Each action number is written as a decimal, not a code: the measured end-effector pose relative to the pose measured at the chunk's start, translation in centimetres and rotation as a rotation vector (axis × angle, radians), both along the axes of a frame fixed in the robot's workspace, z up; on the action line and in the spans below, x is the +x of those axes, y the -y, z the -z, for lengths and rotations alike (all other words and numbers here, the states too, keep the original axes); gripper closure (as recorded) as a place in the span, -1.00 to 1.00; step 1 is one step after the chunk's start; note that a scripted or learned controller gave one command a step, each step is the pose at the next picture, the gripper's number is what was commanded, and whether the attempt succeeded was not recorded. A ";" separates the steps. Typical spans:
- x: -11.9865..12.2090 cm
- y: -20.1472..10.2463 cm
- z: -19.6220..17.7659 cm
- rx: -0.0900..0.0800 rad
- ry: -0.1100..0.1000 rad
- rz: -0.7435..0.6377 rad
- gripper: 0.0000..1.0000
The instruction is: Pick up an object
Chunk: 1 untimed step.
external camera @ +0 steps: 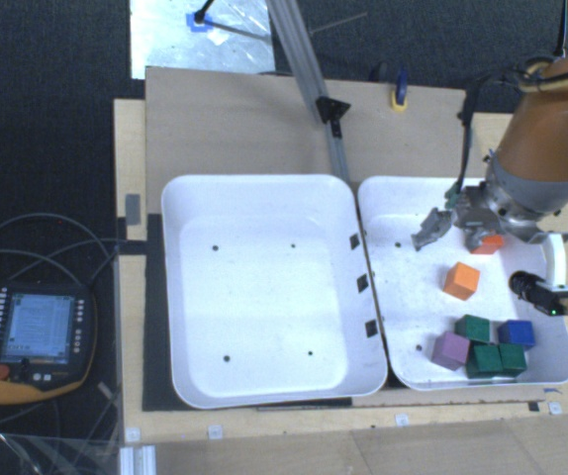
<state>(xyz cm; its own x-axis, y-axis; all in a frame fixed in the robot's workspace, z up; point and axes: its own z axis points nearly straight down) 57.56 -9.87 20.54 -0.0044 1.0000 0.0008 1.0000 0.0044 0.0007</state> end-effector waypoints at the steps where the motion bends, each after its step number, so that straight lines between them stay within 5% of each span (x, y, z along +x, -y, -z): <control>1: 0.0 0.0 0.0 0.000 0.001 0.001 -1.00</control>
<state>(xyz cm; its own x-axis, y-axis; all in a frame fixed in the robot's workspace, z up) 57.56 -9.89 20.55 -0.0031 1.0000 0.0007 1.0000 0.0031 0.0013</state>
